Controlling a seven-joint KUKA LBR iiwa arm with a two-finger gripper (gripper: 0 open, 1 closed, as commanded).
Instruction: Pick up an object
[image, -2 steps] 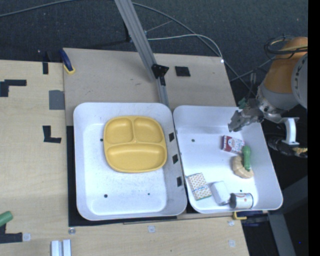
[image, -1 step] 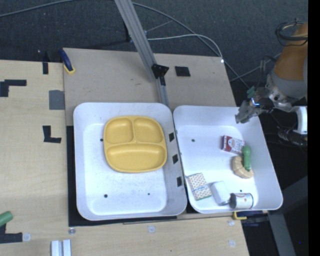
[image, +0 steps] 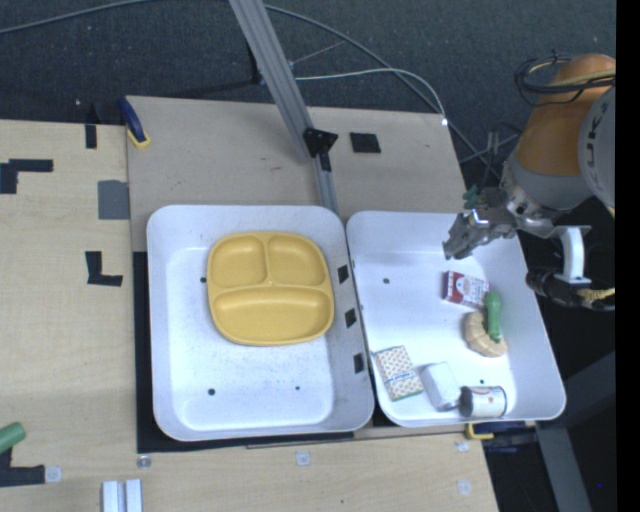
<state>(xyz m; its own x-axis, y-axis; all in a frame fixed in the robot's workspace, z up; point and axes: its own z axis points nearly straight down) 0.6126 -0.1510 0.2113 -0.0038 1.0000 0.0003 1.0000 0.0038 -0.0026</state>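
Red carton (image: 466, 289) lies flat in the right bin (image: 400, 250), long axis slanting left-right, print unreadable, just below my pincer (image: 462, 240), whose opening I cannot tell

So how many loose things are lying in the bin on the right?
5, as far as I can tell: a red carton near the gripper, a green-and-tan toy below it, then a patterned box, grey block and small can along the front.
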